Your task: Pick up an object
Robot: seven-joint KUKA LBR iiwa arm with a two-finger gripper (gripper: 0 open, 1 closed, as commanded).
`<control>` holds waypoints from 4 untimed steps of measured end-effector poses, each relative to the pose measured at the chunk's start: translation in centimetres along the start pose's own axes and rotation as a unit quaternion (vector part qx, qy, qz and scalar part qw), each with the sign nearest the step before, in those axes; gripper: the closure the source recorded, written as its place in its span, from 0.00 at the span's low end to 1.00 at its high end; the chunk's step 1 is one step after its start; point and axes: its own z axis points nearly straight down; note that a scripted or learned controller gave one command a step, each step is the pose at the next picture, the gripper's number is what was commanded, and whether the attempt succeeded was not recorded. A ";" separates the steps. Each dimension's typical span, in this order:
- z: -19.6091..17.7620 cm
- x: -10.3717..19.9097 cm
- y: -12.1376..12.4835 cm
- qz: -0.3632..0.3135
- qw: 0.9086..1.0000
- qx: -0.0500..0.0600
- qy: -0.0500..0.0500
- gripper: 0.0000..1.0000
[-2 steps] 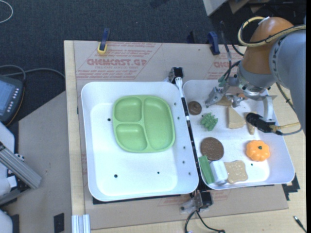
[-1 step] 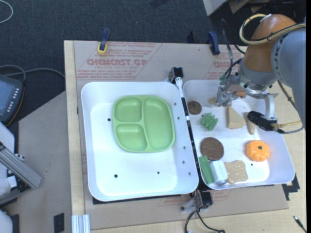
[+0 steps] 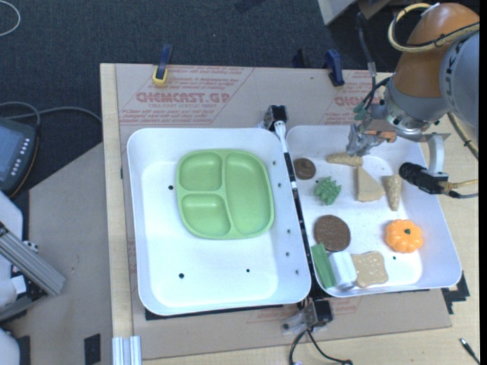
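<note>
Camera view, slanted down on two shallow white bins: seen low in the right bin's far end, the two-finger gripper, tips just above a pale tan flat stick-shaped piece — apparently the chosen object, lying beside a small brown disc. Could not tell whether open or closed; nothing visibly held. Judged mid-approach — next needed: descent, closing on the piece, lift. Read on the brown board, in red: "CHEMCAST GP". Noted in the left bin, a green divided plastic tray.

arm bent low — gripper down
</note>
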 end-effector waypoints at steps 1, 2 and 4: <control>-6.4 0.4 -0.1 -0.001 1.000 -0.002 0.000 1.00; -6.7 0.4 0.0 -0.001 1.000 0.001 0.000 1.00; -5.4 5.4 -8.6 -0.001 1.000 0.006 0.002 1.00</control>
